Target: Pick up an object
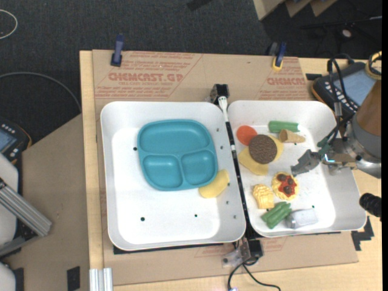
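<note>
The objects to pick lie in the right bin: an orange-red round piece at the upper left, touching a brown round cookie-like disc that sits on a yellow flat piece. A green piece and a small tan cone lie just above and right of the disc. Lower down sit a yellow corn-like piece, a pizza-like piece with red topping beside it, a green vegetable and a grey-white item near the bin's front wall.

The end effector hovers over the right half of this bin, just right of the pizza-like piece, its dark fingers pointing left. Nothing shows between them, and whether they stand wide or narrow cannot be told.

In the left bin a teal divided plate lies at the centre, with a yellow banana-like piece touching its lower right corner.

Both bins rest on a brown surface with red lettering, held by a blue clamp and a yellow and blue clamp at the far edge.
</note>
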`<state>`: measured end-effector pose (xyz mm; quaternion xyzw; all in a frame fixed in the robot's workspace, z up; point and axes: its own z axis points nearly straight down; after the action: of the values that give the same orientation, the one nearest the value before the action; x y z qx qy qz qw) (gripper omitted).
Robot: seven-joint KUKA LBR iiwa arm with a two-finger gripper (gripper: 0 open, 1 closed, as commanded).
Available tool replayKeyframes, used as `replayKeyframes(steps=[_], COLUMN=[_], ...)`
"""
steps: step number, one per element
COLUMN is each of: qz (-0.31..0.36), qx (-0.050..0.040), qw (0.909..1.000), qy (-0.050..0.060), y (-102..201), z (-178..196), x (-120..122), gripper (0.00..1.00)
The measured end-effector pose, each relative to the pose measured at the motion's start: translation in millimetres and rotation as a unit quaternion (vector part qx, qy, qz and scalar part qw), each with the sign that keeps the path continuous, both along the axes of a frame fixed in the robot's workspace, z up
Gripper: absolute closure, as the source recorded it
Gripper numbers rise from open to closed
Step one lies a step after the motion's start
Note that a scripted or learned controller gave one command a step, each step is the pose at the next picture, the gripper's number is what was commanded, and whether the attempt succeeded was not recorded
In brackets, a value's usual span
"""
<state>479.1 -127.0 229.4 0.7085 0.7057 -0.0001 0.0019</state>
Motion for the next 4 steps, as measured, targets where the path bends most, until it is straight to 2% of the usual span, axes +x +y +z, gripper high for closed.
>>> replayKeyframes(steps=[1, 2, 4], qz=[0.000, 0.001, 0.000], qx=[0.0020, 0.0007, -0.0005], qw=[1.0000, 1.0000, 1.0000], qy=[0.004, 0.000, -0.002], y=[-11, -11, -11], z=[-152, -135, -115], x=[-1, 0, 0], gripper=[0.00, 1.00, 1.00])
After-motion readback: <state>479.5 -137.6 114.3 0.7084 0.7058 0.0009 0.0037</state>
